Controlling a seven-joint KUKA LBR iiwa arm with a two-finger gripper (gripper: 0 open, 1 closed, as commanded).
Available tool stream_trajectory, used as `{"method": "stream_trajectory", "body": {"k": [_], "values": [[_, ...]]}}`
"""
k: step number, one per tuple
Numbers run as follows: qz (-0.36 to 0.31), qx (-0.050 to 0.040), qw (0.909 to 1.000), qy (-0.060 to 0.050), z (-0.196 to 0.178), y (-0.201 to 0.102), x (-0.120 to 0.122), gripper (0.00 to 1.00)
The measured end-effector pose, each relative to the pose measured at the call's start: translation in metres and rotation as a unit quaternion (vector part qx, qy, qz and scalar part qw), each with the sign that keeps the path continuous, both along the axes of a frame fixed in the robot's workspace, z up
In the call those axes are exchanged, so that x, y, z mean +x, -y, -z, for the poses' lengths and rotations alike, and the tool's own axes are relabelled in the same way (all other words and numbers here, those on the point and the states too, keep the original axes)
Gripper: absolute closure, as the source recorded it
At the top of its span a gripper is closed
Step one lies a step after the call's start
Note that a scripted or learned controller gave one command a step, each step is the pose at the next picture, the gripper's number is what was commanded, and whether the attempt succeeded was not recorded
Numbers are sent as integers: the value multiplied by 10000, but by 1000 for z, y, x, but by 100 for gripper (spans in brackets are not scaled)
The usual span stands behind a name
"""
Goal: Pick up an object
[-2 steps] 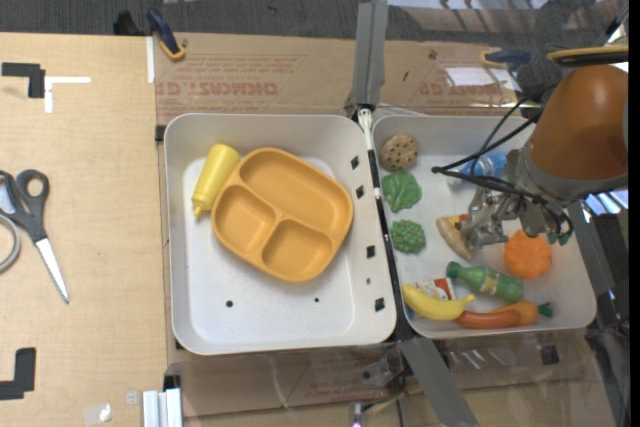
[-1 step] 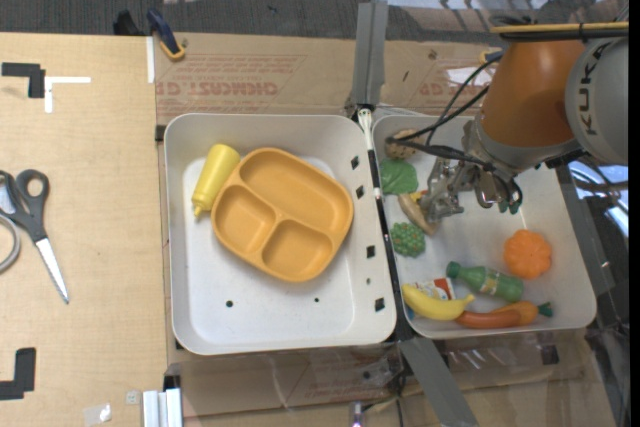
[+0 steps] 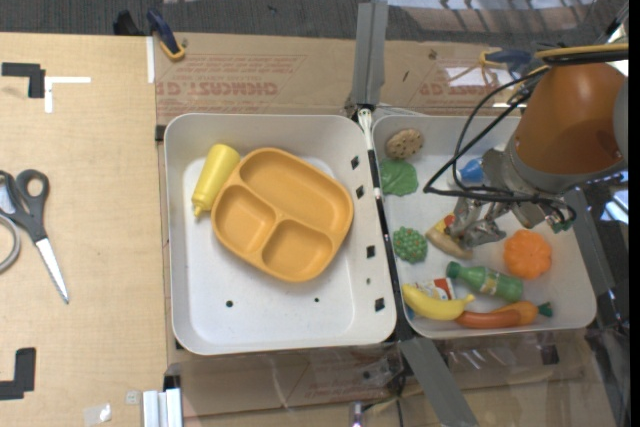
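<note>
My gripper (image 3: 478, 223) is low in the right bin (image 3: 575, 310), below the arm's orange band (image 3: 572, 120). It hangs just right of a tan wedge-shaped block (image 3: 445, 237) and may be touching it. An orange ball (image 3: 527, 253) lies close on its right. In front of it are a green bottle (image 3: 487, 280), a banana (image 3: 436, 304) and a red-orange pepper (image 3: 499, 316). A bumpy green ball (image 3: 408, 244), a green leaf (image 3: 398, 177) and a speckled brown lump (image 3: 404, 143) lie along the bin's left side. The arm partly hides a blue item (image 3: 470, 171).
The left bin (image 3: 270, 320) holds a yellow divided plate (image 3: 283, 213) and a yellow bottle (image 3: 214, 177) at the plate's upper left. Scissors (image 3: 35, 225) lie on the wooden bench at far left. A metal divider (image 3: 370, 165) separates the bins. Black cables (image 3: 480, 130) loop beside the arm.
</note>
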State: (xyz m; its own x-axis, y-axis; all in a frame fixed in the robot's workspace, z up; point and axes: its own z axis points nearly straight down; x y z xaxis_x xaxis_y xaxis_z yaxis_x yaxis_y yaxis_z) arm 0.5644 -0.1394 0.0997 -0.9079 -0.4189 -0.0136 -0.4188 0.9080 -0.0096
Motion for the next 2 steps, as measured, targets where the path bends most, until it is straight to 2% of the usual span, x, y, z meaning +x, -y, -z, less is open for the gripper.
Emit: {"method": "stream_trajectory", "body": {"k": [1,2], "values": [[-60,1,10000,5,0,48,77,0],[183,10,9998,-1,0,73,60,0]]}}
